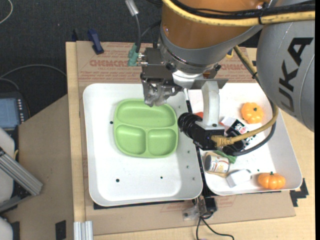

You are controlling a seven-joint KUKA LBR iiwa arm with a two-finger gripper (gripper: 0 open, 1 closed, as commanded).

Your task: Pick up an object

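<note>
Item: gripper (159,96), hanging low over the left bin (100,149); whether it is set wide or narrow cannot be told from this slant, and nothing is seen held in it. Item: green divided plate (146,129), the likeliest thing to take. Its far rim lies directly beneath the tool, and the rest of the plate spreads from there toward the bench front and slightly away from the arm. It is nearly as broad as deep, with no marked long axis; the rim under the tool runs crosswise. Judgement: a grasp would depend on pinching that thin rim squarely. Room: bare bin floor lies beyond the plate; the bin's back wall is close behind the tool. Item: right bin (287,154), on the tool's arm side, holding an orange pumpkin (251,112), a second pumpkin (271,180) and a small jar (217,165), all apart from the tool.
</note>
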